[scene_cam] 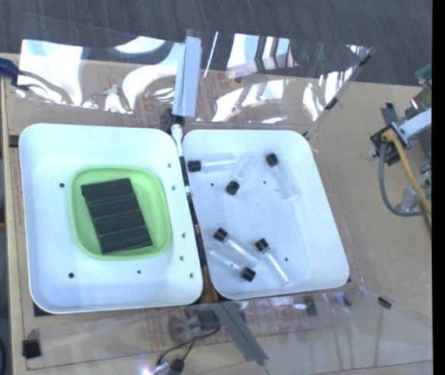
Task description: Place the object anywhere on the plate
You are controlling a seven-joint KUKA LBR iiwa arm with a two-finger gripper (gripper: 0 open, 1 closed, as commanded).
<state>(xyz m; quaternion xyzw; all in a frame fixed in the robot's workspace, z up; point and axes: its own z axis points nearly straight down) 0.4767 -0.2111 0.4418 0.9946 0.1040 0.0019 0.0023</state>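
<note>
A dark ribbed rectangular block (116, 213) lies on the square green plate (157, 198); what look like clear black-capped vials (238, 252) lie scattered in the right white bin (328, 233)

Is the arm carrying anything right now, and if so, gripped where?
Nothing is held as far as this view shows. The dark ridged block lies flat on the green plate in the left bin, with nothing gripping it. The capped vials lie loose in the right bin.
</note>
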